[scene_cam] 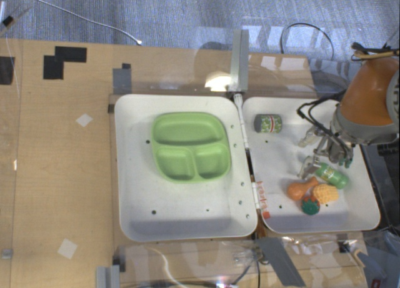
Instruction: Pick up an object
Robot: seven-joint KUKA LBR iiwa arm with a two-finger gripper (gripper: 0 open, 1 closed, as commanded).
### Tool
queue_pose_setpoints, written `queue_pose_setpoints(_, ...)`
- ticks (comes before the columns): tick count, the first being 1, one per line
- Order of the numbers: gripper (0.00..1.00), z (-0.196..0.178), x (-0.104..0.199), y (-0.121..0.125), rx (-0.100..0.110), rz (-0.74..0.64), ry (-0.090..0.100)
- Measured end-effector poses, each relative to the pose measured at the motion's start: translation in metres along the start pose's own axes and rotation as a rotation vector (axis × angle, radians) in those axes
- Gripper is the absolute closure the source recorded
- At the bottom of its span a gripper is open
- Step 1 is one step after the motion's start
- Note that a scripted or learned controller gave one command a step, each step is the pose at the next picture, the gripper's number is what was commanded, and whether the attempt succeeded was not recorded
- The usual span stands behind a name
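In the right bin, a green bottle (331,175) lies on its side just below my jaws, by a yellow corn (325,193), an orange piece (301,188) and, farther up, a green can (268,123).

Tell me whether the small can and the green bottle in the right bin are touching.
Apart. The camera view shows bare white bin floor between the can, lying near the right bin's far left corner, and the green bottle, which lies nearer the camera beneath the gripper.
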State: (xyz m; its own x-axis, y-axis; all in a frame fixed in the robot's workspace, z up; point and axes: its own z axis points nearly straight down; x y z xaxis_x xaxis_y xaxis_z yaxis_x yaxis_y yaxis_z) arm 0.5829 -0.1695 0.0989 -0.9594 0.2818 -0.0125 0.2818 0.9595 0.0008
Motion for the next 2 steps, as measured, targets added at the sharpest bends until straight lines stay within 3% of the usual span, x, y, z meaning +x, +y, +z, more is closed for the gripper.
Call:
queue_pose_setpoints(1, 1.0, -0.012, -0.002, 0.003, 0.0, -0.008, -0.007)
queue_pose_setpoints(2, 1.0, -0.091, 0.02, 0.143, -0.008, 0.168, 0.0)
